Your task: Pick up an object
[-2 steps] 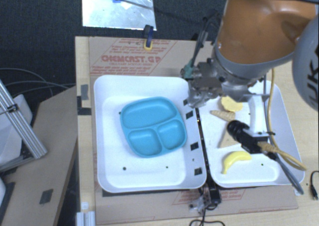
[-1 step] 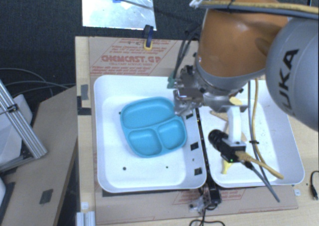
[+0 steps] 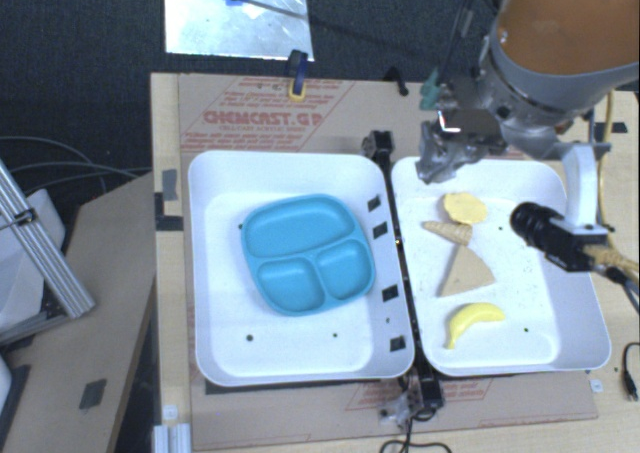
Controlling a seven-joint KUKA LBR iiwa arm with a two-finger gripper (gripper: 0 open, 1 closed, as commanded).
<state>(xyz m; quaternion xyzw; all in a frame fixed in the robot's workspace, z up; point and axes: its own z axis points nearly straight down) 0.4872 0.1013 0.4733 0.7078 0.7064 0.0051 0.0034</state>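
The gripper (image 3: 436, 163) hangs over the far-left corner of the right bin (image 3: 580, 341), dark and blurred against the bin wall, so whether it is open or shut cannot be told from here. Nothing is seen in its grasp. The candidate objects lie in the right bin, nearer the camera than the gripper: a round yellow piece (image 3: 465, 207), a pale cone (image 3: 448, 231) touching it just below, a tan wedge (image 3: 466, 272) and a yellow banana (image 3: 472, 319) nearest the front. The left bin (image 3: 215, 241) holds a blue divided tray (image 3: 305, 253). To do the pick well, the round yellow piece looks the nearest target, but the cone crowds it; I would judge the banana, lying apart from the rest, the cleaner grasp, taken across its narrow width with a straight descent.
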